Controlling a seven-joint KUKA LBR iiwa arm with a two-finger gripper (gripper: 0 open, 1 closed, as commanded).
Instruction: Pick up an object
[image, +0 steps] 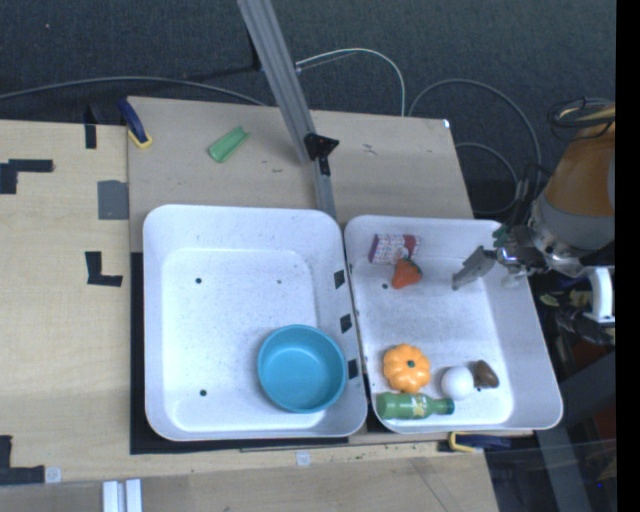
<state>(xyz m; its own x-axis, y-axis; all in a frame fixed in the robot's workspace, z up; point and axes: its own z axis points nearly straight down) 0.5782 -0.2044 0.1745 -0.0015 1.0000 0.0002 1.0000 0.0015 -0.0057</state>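
End effector (470, 270) sits over the right bin (530, 350), near its far right corner, reaching in from the right; can't tell its state from this angle, it reads as one grey blur; nothing visibly held.

Relative to the end effector: orange-red piece (405, 275) just to its left, touching a small packet (392, 246) a bit further back-left; pumpkin (406, 367) toward the camera and left; white ball (457, 381) nearly straight toward the camera, at the near wall; brown lump (484, 374) just right of the ball; green bottle (414, 405) lying flat along the near wall, under the pumpkin.

Left bin (200, 240) is well left of the end effector; blue bowl (301, 367) upright in its near right corner.

On the bench (400, 170) behind the bins: green block (227, 144), far back-left of the end effector; grey pole (285, 80) running down to the gap between bins.
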